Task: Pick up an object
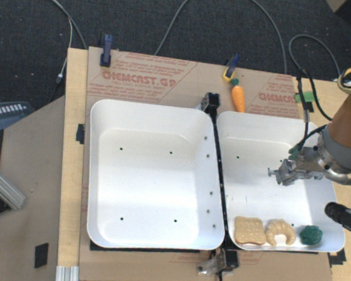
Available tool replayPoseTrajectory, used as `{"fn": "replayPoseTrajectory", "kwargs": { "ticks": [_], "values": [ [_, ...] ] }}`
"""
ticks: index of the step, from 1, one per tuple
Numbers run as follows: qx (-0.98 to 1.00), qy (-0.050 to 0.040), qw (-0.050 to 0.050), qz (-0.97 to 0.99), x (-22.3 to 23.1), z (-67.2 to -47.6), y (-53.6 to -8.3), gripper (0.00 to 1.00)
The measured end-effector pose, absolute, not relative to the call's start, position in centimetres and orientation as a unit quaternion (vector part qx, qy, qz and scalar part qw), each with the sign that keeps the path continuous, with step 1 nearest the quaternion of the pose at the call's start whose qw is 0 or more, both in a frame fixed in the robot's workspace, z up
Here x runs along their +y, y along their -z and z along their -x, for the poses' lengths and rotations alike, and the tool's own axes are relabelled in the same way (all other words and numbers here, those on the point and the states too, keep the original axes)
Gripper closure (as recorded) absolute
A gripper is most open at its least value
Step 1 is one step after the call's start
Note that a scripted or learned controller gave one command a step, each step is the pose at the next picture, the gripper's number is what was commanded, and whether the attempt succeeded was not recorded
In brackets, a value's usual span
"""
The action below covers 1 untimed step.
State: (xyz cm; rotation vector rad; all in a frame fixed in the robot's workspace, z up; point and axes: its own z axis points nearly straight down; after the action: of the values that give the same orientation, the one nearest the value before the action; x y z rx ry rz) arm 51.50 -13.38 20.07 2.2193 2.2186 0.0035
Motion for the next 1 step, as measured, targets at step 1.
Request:
{"fn": "replayPoseTrajectory", "kwargs": {
  "ticks": [1],
  "values": [
    [0.707, -0.0005, 0.001, -0.707, -13.38, -51.54, -21.53, 1.0]
  ]
}}
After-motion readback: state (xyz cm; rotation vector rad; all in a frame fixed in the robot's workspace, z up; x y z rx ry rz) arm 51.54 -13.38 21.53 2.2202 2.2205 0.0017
